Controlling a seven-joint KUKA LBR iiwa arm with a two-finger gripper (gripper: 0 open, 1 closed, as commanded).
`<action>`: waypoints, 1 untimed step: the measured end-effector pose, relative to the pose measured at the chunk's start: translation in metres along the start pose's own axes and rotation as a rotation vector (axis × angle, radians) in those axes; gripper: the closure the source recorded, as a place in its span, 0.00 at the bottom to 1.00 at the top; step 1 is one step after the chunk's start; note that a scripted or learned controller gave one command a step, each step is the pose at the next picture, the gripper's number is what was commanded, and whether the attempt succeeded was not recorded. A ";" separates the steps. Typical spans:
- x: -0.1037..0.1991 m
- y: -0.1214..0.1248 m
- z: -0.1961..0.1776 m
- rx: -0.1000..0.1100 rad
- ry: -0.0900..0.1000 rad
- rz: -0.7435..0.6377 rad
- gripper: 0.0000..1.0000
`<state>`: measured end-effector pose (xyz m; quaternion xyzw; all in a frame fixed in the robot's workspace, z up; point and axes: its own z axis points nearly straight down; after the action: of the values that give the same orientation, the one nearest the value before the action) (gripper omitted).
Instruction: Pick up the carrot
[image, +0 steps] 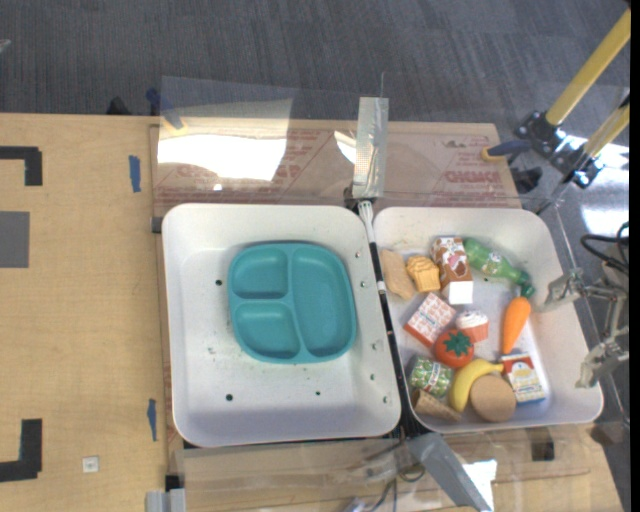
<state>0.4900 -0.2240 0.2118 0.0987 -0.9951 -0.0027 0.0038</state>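
camera view: the carrot (515, 323) lies in the right bin (565, 262), tip down and green top up, leaning slightly. taking the carrot as the landmark: a green bottle-like toy (492, 262) sits just above its leafy end, a small white block (460, 293) and a red-and-white cup (472, 326) lie to its left, the tomato (455, 347) is lower left, and a small juice carton (524, 379) lies just below its tip, beside the banana (472, 380) and a round brown bun (492, 399). the carrot's right side faces bare bin floor, so that flank looks the easiest way in for a grasp. far to the carrot's left, the left bin (190, 330) holds a teal divided tray (292, 301), likely the place for sorted items. as for the pincer, i cannot tell its state from this view, and the carrot rests free in the bin, not yet lifted.
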 end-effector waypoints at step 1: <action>-0.005 0.007 0.116 0.010 -0.013 -0.169 0.00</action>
<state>0.4930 -0.2154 0.0960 0.1824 -0.9832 0.0011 -0.0034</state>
